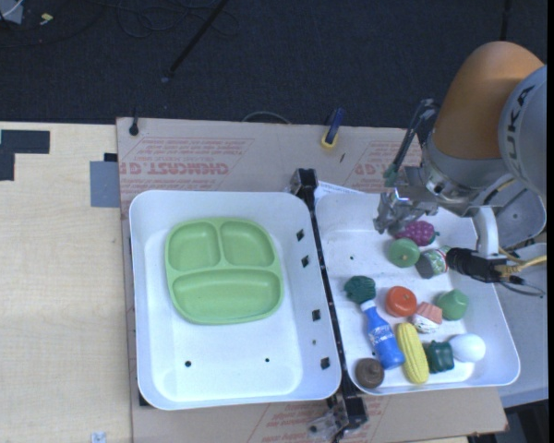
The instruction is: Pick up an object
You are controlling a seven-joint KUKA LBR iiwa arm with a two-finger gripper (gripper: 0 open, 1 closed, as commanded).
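Here, end effector low in right bin, purple grapes just beside it, grip state unclear.

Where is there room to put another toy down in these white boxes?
The left bin has bare floor all along its front, below the green divided plate. In the right bin a bare patch lies between the divider and the green apple. Its front right is crowded: corn, blue bottle, white egg.
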